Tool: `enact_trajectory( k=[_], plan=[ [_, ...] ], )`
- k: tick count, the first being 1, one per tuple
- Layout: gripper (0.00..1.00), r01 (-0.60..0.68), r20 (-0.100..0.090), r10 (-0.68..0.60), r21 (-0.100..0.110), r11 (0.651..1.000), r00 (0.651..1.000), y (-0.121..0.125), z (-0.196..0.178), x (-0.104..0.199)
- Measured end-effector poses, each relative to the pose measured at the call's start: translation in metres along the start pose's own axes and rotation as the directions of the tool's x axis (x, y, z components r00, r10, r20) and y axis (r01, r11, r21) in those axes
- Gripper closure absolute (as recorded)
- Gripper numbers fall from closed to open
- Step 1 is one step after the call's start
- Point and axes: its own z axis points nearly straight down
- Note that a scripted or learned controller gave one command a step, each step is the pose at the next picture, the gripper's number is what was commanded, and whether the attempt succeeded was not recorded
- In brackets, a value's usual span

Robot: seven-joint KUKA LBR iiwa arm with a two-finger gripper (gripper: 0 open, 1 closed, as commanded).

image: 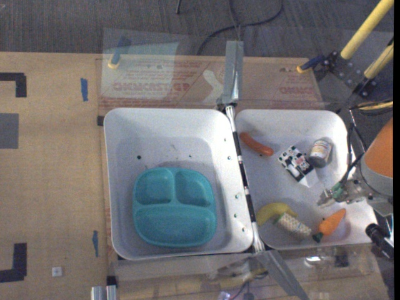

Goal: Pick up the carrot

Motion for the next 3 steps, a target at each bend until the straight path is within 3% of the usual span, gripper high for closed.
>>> enact_trajectory(
  k=[1,2,3],
  plan=[
    [1.0,0.024,-0.004,-0.024,0.005,1.0,1.0,0.004,0.01,0.03],
    [1.0,-0.015,-0.01,0.016,0.014,1.0,1.0,0.018,-0.087,0.113],
    [1.0,0.199,-0.014,-0.199,0.012,0.98,0.98,0.034,-0.088,0.211]
  ],
)
